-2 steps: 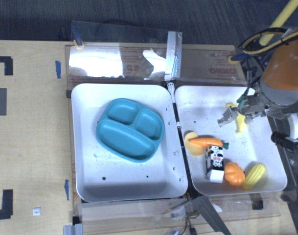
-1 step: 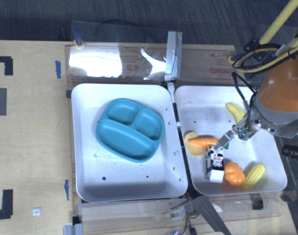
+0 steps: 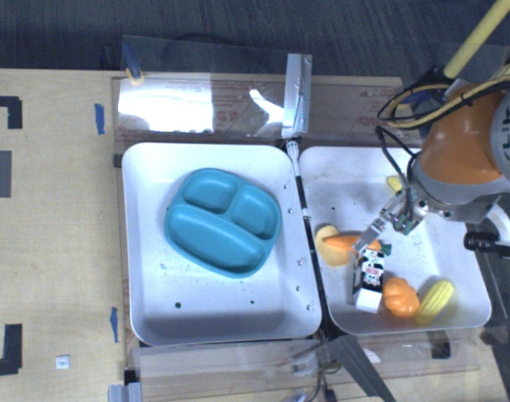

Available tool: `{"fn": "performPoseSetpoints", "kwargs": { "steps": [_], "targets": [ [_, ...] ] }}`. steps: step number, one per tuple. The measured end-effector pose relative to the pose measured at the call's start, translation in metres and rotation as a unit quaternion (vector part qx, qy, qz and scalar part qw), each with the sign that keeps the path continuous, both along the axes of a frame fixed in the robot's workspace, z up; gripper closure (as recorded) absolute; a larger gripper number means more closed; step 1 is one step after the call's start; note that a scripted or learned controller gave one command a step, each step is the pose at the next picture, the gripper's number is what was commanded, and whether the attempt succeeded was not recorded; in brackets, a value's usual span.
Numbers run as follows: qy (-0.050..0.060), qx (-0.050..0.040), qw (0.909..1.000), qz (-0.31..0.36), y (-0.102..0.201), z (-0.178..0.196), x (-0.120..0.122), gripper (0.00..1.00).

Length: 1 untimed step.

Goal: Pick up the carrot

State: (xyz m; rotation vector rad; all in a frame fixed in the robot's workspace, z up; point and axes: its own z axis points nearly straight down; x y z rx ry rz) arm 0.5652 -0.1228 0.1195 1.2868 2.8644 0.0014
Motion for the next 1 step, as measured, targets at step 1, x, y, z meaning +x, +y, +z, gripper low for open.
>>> {"fn": "performPoseSetpoints", "kwargs": {
  "steps": [1],
  "targets": [
    [0.0,0.0,0.9964,0.084,-0.0039,0.0094,-0.0074,0.0]
  ]
}}
